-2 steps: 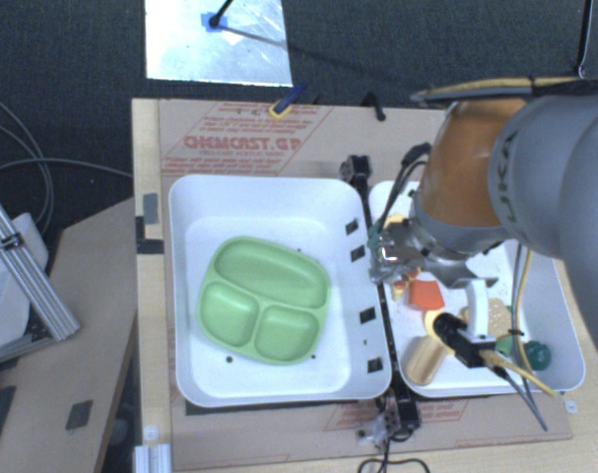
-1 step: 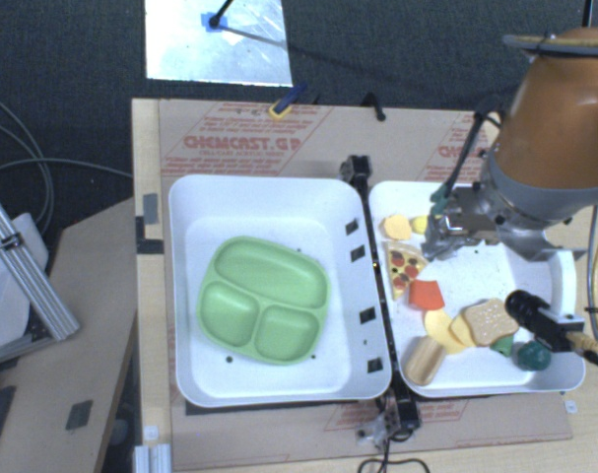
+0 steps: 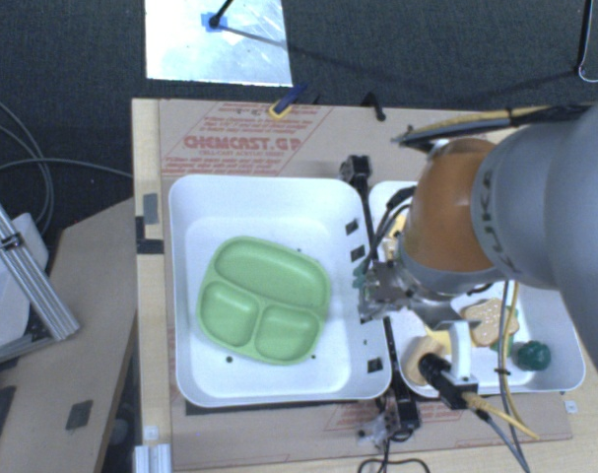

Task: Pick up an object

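Item: left bin point(image 3: 190, 264), white, shallow, on the table point(image 3: 92, 264). Holds one green divided plate point(image 3: 264, 301), three compartments, lying flat and right way up near the bin's middle. Bare white floor shows on all sides of the plate, widest toward the far wall; it touches no wall, so there is room to come down at any of its rims.

Item: right bin point(image 3: 572, 363), white, largely covered by the arm point(image 3: 535, 205), which leans in over it from the right. Visible contents, all in the near part: a dark green rounded object point(image 3: 532, 354) by the near right corner, a tan flat piece point(image 3: 484, 315) just beside it, and a pale yellow rounded piece point(image 3: 429, 347) near the dividing wall. These lie close together and close to walls, leaving tight clearance.

Item: end effector point(image 3: 377, 289), at the wrist's lower end, low over the right bin's left wall, between the two bins. How far it is open cannot be told, and nothing is seen in its hold; probably empty, though the wrist hides much.

Judgement: candidate objects sit in both bins. The pick is not yet made. The wall beneath the end effector is the chief obstruction.
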Robot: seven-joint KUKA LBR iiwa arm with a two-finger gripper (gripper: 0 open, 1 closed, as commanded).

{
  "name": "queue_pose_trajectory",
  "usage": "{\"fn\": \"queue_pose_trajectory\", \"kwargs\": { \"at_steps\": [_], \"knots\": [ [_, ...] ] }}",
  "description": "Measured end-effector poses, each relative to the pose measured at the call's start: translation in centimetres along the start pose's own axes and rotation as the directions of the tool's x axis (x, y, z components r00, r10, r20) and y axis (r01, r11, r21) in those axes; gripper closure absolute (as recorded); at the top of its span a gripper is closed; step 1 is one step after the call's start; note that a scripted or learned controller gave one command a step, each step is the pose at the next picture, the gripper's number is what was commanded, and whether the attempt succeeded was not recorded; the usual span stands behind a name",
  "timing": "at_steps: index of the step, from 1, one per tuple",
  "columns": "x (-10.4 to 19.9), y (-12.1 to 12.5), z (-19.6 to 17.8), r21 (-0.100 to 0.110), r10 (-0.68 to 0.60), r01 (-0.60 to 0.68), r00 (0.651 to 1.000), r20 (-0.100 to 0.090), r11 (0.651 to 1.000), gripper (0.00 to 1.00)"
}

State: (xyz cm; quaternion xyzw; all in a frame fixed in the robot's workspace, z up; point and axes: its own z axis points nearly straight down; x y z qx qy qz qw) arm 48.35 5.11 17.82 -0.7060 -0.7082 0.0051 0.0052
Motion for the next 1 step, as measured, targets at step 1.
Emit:
{"fn": "queue_pose_trajectory", "kwargs": {
  "at_steps": [1],
  "knots": [
    [-0.14, 0.4, -1.89, -0.017, -0.001, 0.001, 1.0, -0.001, 1.0, 1.0]
  ]
}}
